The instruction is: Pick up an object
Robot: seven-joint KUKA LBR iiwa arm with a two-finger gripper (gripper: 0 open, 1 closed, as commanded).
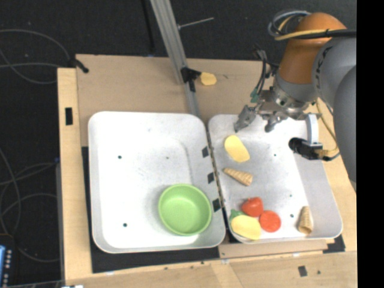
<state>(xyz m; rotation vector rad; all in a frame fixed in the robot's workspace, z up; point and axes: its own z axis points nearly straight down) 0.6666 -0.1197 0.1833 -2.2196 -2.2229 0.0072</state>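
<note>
Yellow and rounded, a lemon-like toy [237, 149] lies in the upper left part of the right bin [288, 167], and we see the end effector [259, 120] above the bin's far edge, just beyond that toy and not touching it. Its two fingers are spread apart with nothing between them. Below the yellow toy lies a small waffle cone [239, 176], tilted across the bin floor. Near the front edge we find a cluster: a red tomato-like piece [252, 206], an orange-red ball [270, 221] and a pale yellow fruit [246, 227], touching or nearly touching one another. A second cone [305, 220] stands apart at the front right corner. In the left bin [132, 155] sits a green bowl [184, 209], upright, near the front right. On the brown table [132, 83] behind the bins rests a small yellow piece [208, 78] beside a slanted metal post [171, 35].
</note>
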